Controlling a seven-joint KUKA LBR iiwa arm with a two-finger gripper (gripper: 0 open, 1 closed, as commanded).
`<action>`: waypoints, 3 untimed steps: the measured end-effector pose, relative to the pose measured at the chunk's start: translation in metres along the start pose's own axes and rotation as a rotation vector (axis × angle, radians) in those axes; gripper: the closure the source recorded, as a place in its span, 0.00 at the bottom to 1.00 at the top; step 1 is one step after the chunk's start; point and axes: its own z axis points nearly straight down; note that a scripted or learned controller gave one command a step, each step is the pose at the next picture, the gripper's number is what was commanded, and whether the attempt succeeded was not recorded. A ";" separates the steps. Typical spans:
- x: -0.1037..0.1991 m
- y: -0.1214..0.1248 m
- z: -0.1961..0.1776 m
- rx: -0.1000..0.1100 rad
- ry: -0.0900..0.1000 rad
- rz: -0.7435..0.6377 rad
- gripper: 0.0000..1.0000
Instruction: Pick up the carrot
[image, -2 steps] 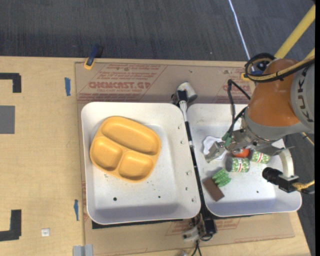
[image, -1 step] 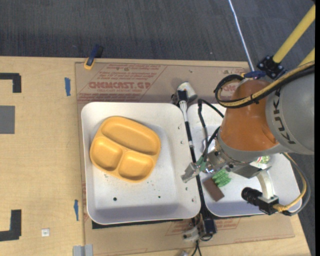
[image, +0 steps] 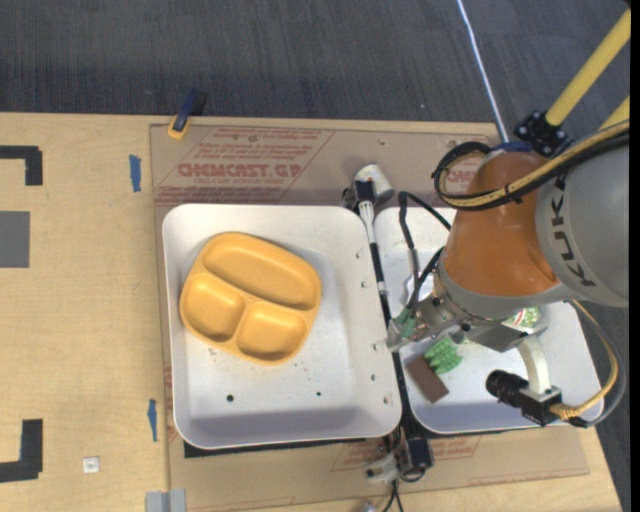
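Big grey robot arm with an orange band (image: 500, 240) is leaning over the shallow white plastic bin (image: 480, 415) on its own side. Its pincer (image: 432, 330) is pointing down beside a small green toy (image: 441, 356) and a little brown block (image: 428, 381). Wide or narrow, I cannot tell. My guess is the carrot is hiding under the arm, so I cannot tell which way it is lying.

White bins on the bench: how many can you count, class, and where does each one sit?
2. One white bin sits on the left, holding a yellow divided tray. The other bin sits on the right, largely covered by the arm.
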 end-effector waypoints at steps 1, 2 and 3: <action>0.037 0.051 0.010 0.001 -0.001 0.370 1.00; 0.037 0.051 0.010 0.001 -0.001 0.370 0.00; 0.041 0.067 0.045 -0.016 0.005 0.634 0.00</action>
